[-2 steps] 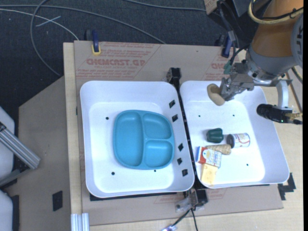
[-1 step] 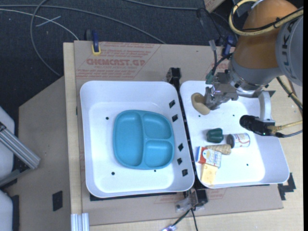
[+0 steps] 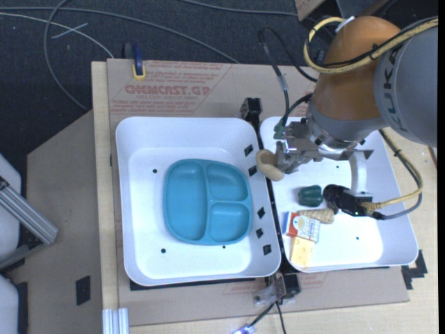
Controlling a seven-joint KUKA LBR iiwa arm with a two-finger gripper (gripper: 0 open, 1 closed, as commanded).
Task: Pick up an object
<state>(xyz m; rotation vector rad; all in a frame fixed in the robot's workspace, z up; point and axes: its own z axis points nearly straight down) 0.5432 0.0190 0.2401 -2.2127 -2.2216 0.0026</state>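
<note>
The grey arm with its orange band [image 3: 361, 68] comes in from the upper right of the frame, and its tool [image 3: 286, 157] hangs over the upper left corner of the right shallow white bin [image 3: 393, 239]. Whether the tool is wide or narrow cannot be told from this angle. A rounded beige lump [image 3: 268, 165] sits just left of the tool, at the rim between the two bins; whether the tool grips it is unclear. Lower right of the tool, a small dark green object [image 3: 310, 195] lies in the right bin. Below that lie a tan wedge-shaped piece [image 3: 322, 216] and a flat red, white and yellow packet [image 3: 303, 232]. The left shallow white bin [image 3: 132, 186] holds a blue divided plastic plate [image 3: 206, 202] near its middle. Both bins rest on a brown printed cardboard sheet [image 3: 174, 82] on the table [image 3: 62, 186].
</note>
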